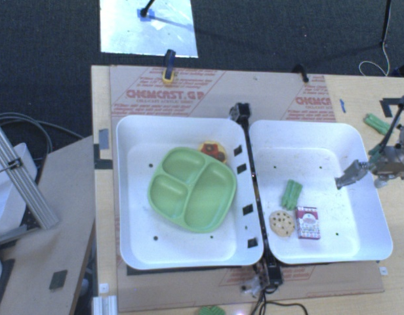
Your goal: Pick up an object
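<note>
The right bin (320, 127) holds three small things near its front left: a green ridged piece (292, 194), a round cookie (281, 223) and a small red box (307, 222). My gripper (349, 176) hangs over the right side of this bin, roughly level with the green piece and well to its right, touching none of the three. In the left bin (182, 121) lies a green divided plate (192, 189), with a small red and yellow item (214, 151) just behind its far edge.
Black clips (246, 209) line the seam between the bins. A yellow clamp (168, 68) sits at the bench's back edge and a green item (376, 122) lies on the bench at the right. The arm's wrist (395, 163) overhangs the right bin's rim.
</note>
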Robot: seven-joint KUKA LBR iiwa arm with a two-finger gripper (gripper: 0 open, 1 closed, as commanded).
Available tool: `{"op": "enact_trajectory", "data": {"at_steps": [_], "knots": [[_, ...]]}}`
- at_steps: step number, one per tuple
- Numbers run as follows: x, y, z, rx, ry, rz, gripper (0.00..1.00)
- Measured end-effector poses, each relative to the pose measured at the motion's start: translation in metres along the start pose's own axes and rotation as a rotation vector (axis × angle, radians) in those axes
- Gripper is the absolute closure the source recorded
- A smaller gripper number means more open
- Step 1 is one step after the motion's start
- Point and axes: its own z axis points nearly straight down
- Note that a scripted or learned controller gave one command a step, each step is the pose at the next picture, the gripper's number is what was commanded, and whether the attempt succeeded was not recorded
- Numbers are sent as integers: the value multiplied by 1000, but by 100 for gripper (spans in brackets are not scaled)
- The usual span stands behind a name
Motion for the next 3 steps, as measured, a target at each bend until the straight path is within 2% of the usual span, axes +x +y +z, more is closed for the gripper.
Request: {"op": "enact_trajectory", "data": {"at_steps": [1,2,3], "knots": [[38,-1,61,3,3,-4,0],[44,41,100,-2,-1,-3,0],[47,36,133,3,1,2,0]]}}
